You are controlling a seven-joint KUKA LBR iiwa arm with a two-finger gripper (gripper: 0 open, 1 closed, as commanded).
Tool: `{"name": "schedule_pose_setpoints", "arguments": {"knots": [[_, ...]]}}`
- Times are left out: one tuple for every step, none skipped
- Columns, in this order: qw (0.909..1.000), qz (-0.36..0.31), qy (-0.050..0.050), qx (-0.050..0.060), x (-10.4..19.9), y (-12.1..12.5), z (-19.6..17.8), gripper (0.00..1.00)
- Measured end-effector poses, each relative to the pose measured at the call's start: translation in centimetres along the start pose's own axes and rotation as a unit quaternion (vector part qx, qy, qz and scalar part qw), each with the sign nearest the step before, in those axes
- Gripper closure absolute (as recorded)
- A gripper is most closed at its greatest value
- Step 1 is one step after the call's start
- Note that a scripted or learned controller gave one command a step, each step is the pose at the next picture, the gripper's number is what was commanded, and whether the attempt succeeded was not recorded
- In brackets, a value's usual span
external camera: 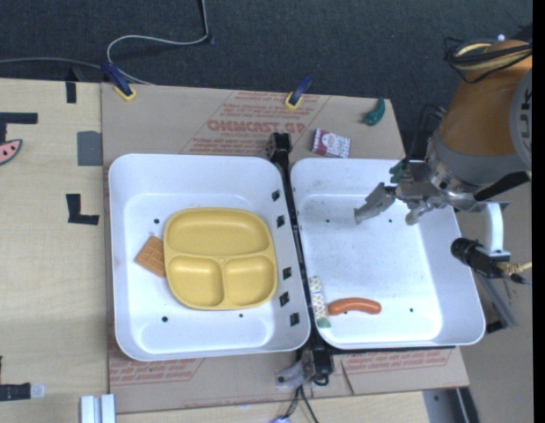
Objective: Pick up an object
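Camera view: we saw two white bins side by side on a cardboard sheet. The left bin held a yellow tray with three compartments, lying flat near the middle. A tan cracker stuck out from under the tray's left edge, touching it.

The right bin held an orange sausage near its front edge, lying roughly level with that edge. Just left of it, against the bin's left wall, we noted a small patterned packet; we could not tell what it was.

The arm came in from the right, orange band above the wrist. The gripper hung over the upper part of the right bin, well apart from the sausage. Its two fingers stood apart, one pointing left and down toward the bin floor, the other shorter-looking to its right. Nothing sat between them.

Outside the bins, we logged a small red-and-white packet on the cardboard just behind the right bin, a green object at the cardboard's back right corner, and two yellow-and-blue clamps on its back edge. A white cable ran over the dark floor behind.
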State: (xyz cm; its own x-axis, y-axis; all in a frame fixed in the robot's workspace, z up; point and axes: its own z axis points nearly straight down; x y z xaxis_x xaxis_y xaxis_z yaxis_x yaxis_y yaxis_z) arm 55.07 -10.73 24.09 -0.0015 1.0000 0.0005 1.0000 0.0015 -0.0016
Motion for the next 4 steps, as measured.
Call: {"name": "schedule_pose_setpoints", "arguments": {"knots": [[1.0, 0.0, 0.0, -0.002, -2.5, 1.1, 15.5, 0.0], [1.0, 0.001, -0.002, -0.003, -2.7, 1.1, 14.5, 1.0], [1.0, 0.001, -0.002, -0.003, -2.7, 1.1, 14.5, 0.0], [1.0, 0.0, -0.001, -0.003, -0.5, 6.3, 15.5, 0.0]]}}
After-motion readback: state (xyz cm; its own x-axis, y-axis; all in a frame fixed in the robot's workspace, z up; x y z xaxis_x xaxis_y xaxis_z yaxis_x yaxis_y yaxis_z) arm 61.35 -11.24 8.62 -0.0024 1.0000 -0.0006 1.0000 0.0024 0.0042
